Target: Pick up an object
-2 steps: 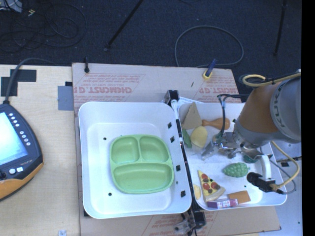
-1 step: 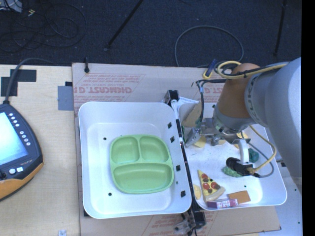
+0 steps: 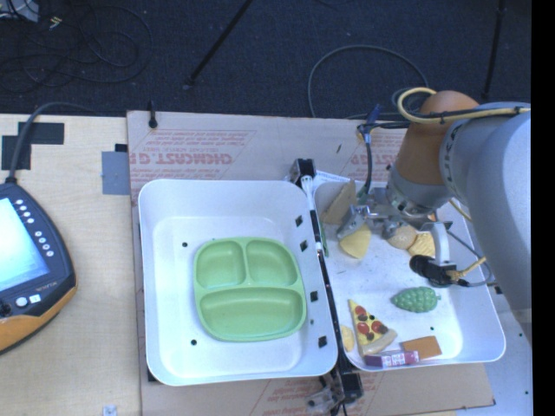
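**Spotter:** Where's the claw?

**Me:** I've got the gripper (image 3: pixel 362 224) low in the upper part of the right bin (image 3: pixel 486 341), right of centre frame, over a pale yellow wedge (image 3: pixel 355 244). I can't tell how its grip stands.

**Spotter:** Will it handle?

**Me:** I judge it light, stiff toy food, maybe slick; I'd pinch across its flat sides.

**Spotter:** What else is in there?

**Me:** Green grape cluster (image 3: pixel 414 299), pizza slice (image 3: pixel 370 326) and an orange block (image 3: pixel 421 347) lower down. Left bin (image 3: pixel 165 206) holds a green divided plate (image 3: pixel 250 287).
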Available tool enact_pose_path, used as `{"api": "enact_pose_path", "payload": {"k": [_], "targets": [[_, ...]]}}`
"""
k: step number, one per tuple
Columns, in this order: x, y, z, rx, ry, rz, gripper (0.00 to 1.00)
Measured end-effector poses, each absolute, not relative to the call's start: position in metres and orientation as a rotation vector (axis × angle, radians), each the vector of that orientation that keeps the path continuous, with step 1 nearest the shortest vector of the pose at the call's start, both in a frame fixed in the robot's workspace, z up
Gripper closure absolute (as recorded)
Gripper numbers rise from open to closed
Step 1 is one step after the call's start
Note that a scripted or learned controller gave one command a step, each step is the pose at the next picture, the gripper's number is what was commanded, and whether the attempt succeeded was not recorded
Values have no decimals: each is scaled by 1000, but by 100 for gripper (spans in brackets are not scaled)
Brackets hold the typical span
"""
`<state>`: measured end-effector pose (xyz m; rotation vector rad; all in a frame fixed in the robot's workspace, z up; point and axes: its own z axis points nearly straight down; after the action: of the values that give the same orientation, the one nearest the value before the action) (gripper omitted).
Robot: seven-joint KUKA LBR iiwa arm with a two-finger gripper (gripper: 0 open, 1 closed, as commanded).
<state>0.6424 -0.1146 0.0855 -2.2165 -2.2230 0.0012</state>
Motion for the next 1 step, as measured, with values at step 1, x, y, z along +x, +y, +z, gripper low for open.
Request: {"api": "enact_pose_path", "payload": {"k": [1], "targets": [[641,-114,93,-2211,-2220,4,100]]}}
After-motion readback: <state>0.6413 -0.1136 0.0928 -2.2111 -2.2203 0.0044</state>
